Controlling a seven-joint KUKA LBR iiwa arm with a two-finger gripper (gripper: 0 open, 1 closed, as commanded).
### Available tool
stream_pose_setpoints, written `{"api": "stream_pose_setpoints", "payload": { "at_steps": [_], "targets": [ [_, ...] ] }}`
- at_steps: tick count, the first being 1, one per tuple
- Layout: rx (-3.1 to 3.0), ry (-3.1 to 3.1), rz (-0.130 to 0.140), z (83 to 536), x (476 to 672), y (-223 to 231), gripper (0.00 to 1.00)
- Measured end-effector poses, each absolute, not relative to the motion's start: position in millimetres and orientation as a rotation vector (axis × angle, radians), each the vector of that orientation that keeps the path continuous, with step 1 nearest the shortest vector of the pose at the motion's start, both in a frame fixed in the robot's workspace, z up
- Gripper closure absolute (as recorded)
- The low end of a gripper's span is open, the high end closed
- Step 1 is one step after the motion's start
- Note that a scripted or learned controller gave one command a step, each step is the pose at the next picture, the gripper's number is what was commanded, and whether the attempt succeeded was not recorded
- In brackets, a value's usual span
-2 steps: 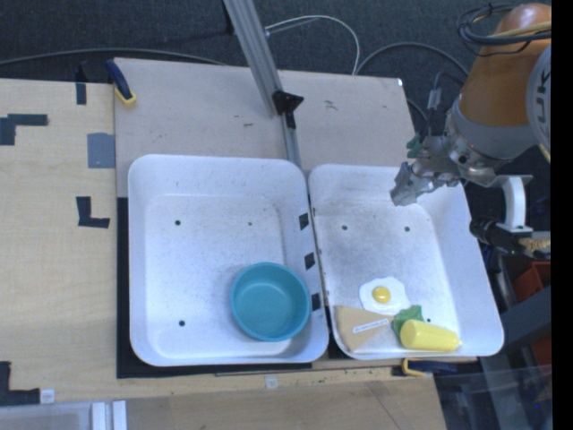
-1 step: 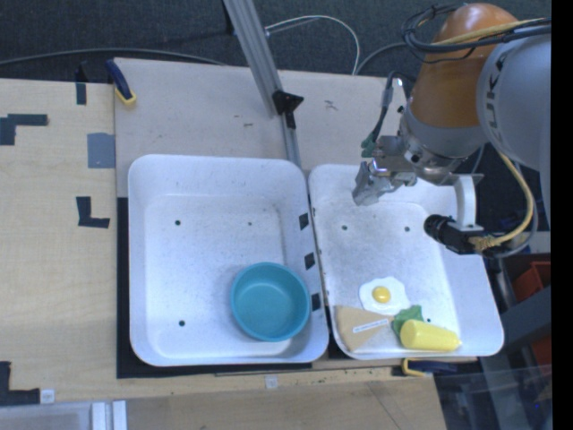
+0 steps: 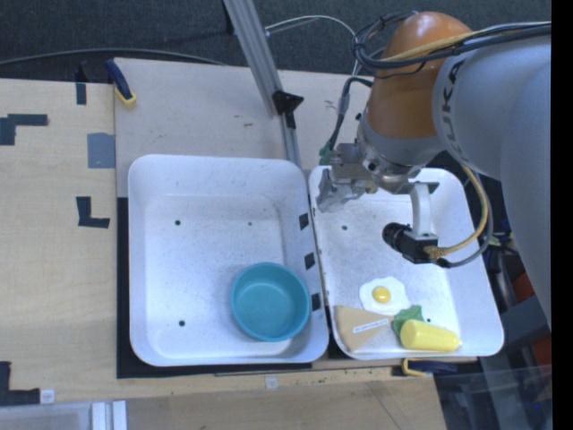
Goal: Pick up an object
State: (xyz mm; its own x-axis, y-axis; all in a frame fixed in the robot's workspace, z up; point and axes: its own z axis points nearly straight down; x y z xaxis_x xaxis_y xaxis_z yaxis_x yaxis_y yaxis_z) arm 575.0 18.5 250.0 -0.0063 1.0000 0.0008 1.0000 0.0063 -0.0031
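We see the arm [image 3: 466,79] reaching in from the right, its orange band above the right bin [image 3: 474,330]. The tool [image 3: 336,186] sits low over that bin's far left corner, close to the wall shared with the left bin [image 3: 152,240]. We cannot tell how the tool is set, and nothing shows in it.

The things to pick lie at the near end of the right bin, well apart from the tool. A fried egg [image 3: 383,295] lies flat near the middle. Just nearer us, a cheese wedge [image 3: 360,322] lies by the left wall. Beside it, a yellow corn [image 3: 428,335] lies with a green leaf [image 3: 408,316] touching it. A black cable plug [image 3: 407,240] hangs from the arm over the bin's middle.

In the left bin, a blue bowl [image 3: 269,301] stands upright at the near right corner. Both bins rest on the desk [image 3: 54,267].
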Motion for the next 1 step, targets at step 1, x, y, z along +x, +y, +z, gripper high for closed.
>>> {"api": "stream_pose_setpoints", "payload": {
  "at_steps": [1],
  "targets": [
    [-2.213, -2.228, 0.001, 240.3, 594.1, 71.1, 1.0]
  ]
}}
